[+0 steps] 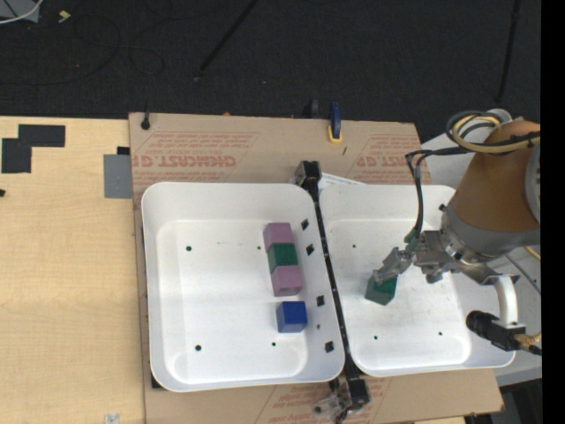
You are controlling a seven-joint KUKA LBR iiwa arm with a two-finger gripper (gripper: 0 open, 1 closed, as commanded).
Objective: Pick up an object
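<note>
A: Where does the camera sit?

B: High above the bench, looking down at a slant on the black divider (322, 263) between the two bins.

A: How near?

B: Far enough to take in the left bin (168, 263), the right bin (441, 347), and dark floor beyond the divider's far end.

The arm (494, 193) runs off the right side, its upper links cut away, and its orange band covers the right bin's (388, 360) far corner. The gripper (395, 268) sits over the green block (381, 290), hiding the block's top; finger contact is too small to tell. The cardboard's (203, 153) reversed print is blurred, barely legible.
</note>
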